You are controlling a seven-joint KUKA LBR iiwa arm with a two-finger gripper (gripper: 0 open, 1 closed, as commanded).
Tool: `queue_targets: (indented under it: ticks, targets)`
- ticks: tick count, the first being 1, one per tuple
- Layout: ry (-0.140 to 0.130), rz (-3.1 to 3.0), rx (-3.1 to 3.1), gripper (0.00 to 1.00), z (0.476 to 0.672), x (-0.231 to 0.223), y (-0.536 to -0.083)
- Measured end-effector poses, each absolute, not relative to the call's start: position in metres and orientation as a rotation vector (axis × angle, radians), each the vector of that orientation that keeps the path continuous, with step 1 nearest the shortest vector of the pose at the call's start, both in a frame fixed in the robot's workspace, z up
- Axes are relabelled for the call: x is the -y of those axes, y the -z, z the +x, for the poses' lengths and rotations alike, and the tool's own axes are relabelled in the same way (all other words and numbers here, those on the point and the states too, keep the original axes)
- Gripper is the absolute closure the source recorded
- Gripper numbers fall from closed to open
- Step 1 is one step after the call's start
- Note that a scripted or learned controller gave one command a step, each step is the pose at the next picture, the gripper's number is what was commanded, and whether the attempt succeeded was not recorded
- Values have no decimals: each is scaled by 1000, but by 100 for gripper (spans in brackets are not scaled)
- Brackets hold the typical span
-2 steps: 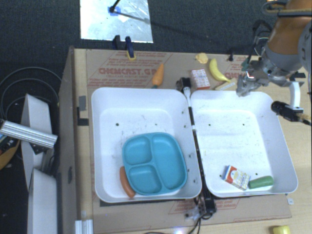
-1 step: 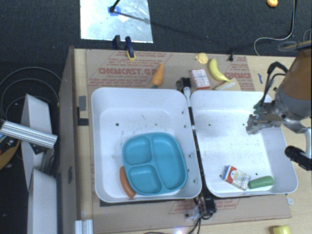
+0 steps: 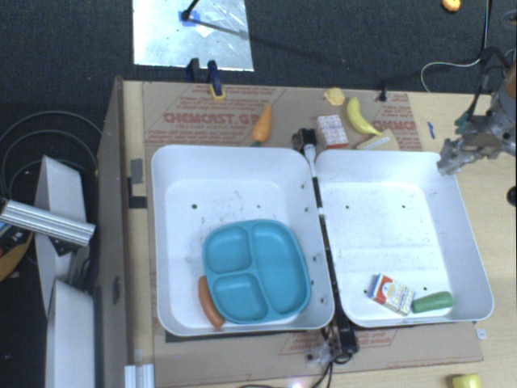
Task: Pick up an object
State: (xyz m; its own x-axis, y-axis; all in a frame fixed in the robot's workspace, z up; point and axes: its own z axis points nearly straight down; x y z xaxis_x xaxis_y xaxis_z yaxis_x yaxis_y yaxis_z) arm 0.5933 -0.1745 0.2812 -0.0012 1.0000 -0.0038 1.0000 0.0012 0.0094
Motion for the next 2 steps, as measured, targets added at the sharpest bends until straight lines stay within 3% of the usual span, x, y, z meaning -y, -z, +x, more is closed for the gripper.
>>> queue_targets:
  ticks: [1, 2]
  targets:
    - [-6, 2210, -2221, 100, 650, 205, -288]
    - [-3, 2213, -2222, 100, 669, 192, -285]
